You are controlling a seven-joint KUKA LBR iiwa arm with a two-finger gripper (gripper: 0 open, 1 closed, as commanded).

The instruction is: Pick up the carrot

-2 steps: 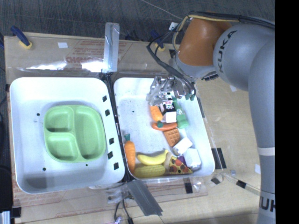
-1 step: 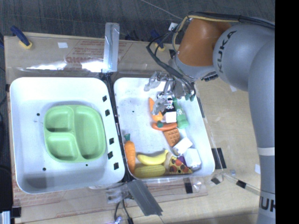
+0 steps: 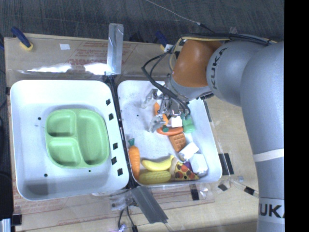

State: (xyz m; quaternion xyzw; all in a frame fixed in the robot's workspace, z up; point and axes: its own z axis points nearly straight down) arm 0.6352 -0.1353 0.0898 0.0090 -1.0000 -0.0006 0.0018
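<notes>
The carrot point(image 3: 134, 159) is orange with a green top, lying lengthwise against the right bin's point(image 3: 126, 100) left wall, below and left of the gripper point(image 3: 163, 111); whether the gripper is apart or together, I cannot tell; below it lie a banana point(image 3: 157, 164), corn point(image 3: 153, 177), waffle point(image 3: 177, 141) and pizza slice point(image 3: 182, 171); far left, the left bin point(image 3: 24, 129) holds 1 green divided plate point(image 3: 77, 137).

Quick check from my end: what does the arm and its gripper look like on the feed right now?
The arm is thick, rounded and matt grey, with an orange band above the wrist and dark "KU" lettering near its base. Black cables loop beside the band. The gripper is small, metallic and silver-grey.
</notes>
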